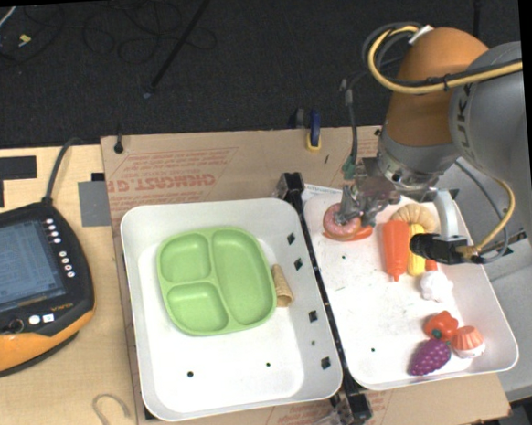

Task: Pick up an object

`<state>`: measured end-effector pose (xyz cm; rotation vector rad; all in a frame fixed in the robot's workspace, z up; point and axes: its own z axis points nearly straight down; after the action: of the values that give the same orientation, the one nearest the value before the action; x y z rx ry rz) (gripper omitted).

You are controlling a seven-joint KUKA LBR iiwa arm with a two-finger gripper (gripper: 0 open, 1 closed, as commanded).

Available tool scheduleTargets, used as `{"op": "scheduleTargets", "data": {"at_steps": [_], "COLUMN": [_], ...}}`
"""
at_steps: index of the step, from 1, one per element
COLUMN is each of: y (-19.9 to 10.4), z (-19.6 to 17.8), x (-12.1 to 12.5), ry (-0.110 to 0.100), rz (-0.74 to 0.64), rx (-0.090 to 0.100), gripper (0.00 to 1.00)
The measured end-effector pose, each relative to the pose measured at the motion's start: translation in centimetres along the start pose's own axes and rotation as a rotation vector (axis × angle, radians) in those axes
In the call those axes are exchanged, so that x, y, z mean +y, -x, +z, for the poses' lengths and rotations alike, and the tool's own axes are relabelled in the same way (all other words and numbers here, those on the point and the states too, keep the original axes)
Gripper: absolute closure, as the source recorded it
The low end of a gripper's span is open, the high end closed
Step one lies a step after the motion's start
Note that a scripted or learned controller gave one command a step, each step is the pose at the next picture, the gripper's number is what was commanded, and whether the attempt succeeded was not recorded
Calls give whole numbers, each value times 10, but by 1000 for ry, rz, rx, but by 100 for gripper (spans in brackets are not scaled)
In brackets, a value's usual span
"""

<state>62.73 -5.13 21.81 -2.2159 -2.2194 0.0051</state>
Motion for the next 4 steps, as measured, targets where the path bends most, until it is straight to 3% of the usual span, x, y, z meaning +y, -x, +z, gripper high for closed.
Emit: {"op": "scheduleTargets", "data": {"at_steps": [1,2,3,4], "y": [-51,-41,-44,-51], "z": [-3,-2,-6,-16], "x": [-15,-26,-14,-31], "ry": [1,0,4,2], "rz": [-2,1,2,0], "rx": [0,-2,-1,0], "gripper": [100,100,100,100]}}
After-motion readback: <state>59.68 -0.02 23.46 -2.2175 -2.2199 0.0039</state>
